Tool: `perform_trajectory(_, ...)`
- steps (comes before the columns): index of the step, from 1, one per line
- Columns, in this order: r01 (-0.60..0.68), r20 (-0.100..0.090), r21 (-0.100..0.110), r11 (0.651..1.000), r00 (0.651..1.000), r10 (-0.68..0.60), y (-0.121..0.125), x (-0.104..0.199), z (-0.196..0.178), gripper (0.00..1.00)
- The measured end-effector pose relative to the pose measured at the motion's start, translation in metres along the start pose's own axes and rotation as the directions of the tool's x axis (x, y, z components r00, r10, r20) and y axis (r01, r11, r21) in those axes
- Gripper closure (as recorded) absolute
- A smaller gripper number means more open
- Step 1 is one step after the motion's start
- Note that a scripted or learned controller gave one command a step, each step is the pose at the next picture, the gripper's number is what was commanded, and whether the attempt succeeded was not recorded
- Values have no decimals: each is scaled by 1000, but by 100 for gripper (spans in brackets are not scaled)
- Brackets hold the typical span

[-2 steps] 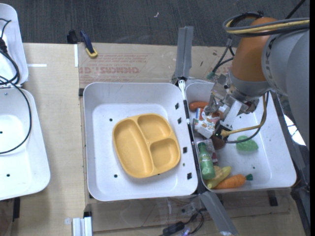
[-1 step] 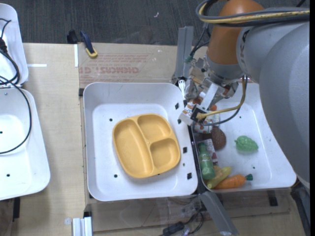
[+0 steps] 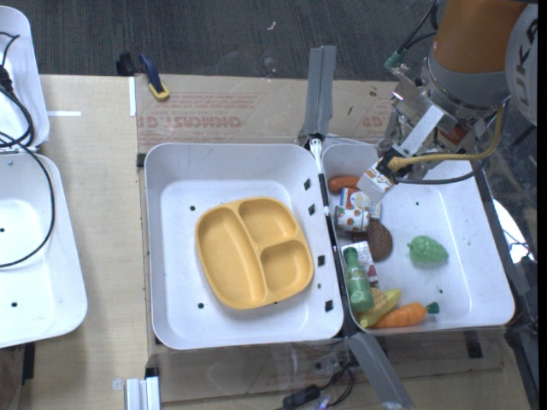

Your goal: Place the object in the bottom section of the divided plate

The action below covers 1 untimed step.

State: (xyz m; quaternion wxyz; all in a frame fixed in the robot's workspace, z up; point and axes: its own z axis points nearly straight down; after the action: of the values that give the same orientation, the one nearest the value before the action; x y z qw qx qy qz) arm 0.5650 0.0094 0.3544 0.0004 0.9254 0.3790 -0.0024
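A yellow divided plate lies in the left bin; it has one long section on its left and two smaller ones on its right. My gripper hangs over the upper left corner of the right bin, far from the plate. Right at its tip is a small white and orange carton; whether the carton is gripped or just lies below is unclear. Beside it lie an orange carrot piece and a dotted white can.
The right bin also holds a brown oval item, a green leafy toy, a green bottle, a yellow banana, a carrot and a small white pack. A grey post stands between the bins.
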Motion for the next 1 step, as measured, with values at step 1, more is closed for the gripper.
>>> perform_trajectory(1, -78, 2, 3, 997, 997, 78, -19, -26, -6, 100)
